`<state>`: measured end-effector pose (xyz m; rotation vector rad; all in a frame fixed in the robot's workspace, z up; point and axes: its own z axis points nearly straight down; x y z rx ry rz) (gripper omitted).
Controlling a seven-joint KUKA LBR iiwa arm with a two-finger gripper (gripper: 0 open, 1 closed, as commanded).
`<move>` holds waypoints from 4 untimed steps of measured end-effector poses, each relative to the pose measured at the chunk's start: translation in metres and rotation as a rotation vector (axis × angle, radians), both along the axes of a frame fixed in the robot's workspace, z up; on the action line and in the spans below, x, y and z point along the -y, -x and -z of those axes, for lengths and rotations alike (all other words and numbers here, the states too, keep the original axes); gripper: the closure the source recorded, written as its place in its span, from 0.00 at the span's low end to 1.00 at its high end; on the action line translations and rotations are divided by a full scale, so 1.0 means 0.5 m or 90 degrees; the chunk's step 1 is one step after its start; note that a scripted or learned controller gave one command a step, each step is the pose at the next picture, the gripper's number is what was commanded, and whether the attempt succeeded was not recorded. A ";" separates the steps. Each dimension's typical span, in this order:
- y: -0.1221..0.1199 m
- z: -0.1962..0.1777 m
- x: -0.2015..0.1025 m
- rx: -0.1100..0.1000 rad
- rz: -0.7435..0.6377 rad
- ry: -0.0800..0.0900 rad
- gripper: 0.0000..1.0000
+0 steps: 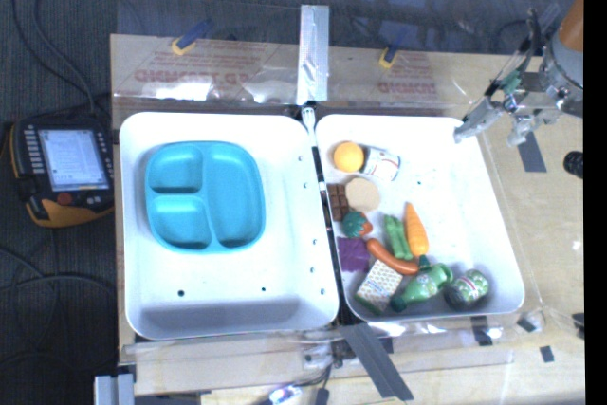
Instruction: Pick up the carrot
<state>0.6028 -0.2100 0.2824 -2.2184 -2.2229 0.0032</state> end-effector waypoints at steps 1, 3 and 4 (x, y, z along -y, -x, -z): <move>0.039 0.327 -0.060 0.001 -0.173 -0.002 0.00; 0.188 0.371 -0.083 0.021 -0.233 0.008 0.00; 0.194 0.364 -0.087 0.014 -0.234 0.003 1.00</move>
